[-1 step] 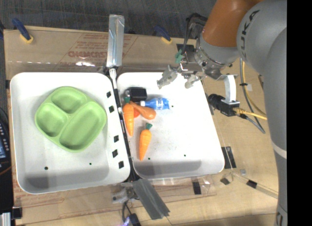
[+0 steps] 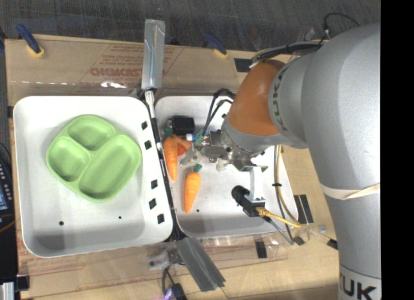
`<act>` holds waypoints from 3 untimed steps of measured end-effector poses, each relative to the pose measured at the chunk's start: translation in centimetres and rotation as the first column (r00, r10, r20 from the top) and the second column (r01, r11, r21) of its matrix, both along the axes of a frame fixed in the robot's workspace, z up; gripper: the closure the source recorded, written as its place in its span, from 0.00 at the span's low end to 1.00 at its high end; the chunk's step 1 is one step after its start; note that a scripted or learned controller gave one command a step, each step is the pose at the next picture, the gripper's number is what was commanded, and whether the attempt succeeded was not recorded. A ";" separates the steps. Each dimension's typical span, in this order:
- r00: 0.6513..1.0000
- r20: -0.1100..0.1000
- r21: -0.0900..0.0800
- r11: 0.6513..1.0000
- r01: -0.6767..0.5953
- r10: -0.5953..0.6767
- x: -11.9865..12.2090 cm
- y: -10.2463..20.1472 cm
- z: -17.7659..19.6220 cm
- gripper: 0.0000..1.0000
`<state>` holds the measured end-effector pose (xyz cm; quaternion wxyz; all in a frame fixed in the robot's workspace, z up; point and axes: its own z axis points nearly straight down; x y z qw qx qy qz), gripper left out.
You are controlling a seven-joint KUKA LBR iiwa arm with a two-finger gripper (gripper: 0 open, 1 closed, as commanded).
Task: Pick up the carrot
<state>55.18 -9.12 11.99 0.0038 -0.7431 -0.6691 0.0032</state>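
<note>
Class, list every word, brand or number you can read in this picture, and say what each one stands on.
"KUK": dark letters running up the grey arm by its orange band.
"KUK": large dark letters on the arm's lower casing, cut off at the edge.
Red print on the cardboard sheet behind the bins: too blurred to read.

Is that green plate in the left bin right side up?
Yes. The green plate lies flat in the left bin, its three hollow compartments facing up.

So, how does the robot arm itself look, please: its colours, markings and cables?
The arm is smooth, rounded grey, with an orange band above the wrist and dark KUKA lettering. Black cables loop near the metallic end effector.
</note>
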 end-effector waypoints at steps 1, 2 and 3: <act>0.998 0.005 0.000 0.998 0.056 -0.056 -2.9 0.1 -2.9 0.00; 0.999 0.003 -0.001 0.999 0.052 -0.052 -2.9 0.1 -2.0 1.00; 0.977 0.009 -0.001 0.977 0.211 -0.211 -2.0 0.0 16.2 1.00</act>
